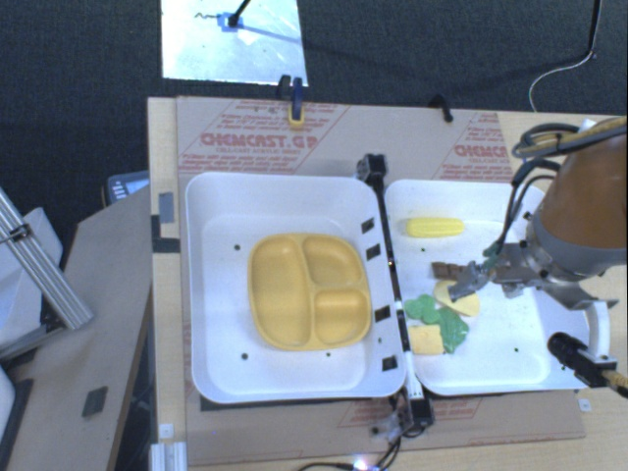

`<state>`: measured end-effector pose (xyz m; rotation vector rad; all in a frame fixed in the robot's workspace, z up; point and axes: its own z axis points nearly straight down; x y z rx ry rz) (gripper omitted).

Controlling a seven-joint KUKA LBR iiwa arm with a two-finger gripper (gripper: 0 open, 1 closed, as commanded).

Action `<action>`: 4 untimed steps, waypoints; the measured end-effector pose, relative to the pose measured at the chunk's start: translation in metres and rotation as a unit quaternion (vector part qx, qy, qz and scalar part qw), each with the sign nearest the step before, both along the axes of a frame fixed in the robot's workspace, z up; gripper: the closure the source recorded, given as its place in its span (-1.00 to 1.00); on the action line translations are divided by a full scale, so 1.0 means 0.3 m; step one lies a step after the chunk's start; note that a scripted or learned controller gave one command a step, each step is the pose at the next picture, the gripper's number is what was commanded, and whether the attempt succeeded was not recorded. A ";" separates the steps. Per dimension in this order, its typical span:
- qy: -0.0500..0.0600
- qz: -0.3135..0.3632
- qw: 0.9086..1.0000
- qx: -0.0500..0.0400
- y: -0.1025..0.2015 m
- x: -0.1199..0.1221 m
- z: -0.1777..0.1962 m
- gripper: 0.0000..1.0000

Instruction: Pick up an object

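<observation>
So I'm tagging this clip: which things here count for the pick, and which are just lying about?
For the pick: gripper; corn cob; green toy; yellow block; right bin.
Lying about: yellow divided plate; left bin; metal sheet.

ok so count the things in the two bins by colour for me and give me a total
Yellow: 4 — divided tray, corn cob, round piece, square piece
Green: 1 — leafy piece
Total: 5

The gripper hangs over the right bin, partly covering the pile.
</observation>
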<state>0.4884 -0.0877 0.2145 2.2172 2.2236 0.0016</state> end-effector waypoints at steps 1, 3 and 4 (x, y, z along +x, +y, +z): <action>-0.010 0.004 1.000 0.000 0.141 0.001 0.563 -1.00; -0.006 0.002 1.000 0.000 0.205 0.153 0.845 1.00; -0.005 0.003 1.000 0.000 0.329 0.495 0.910 1.00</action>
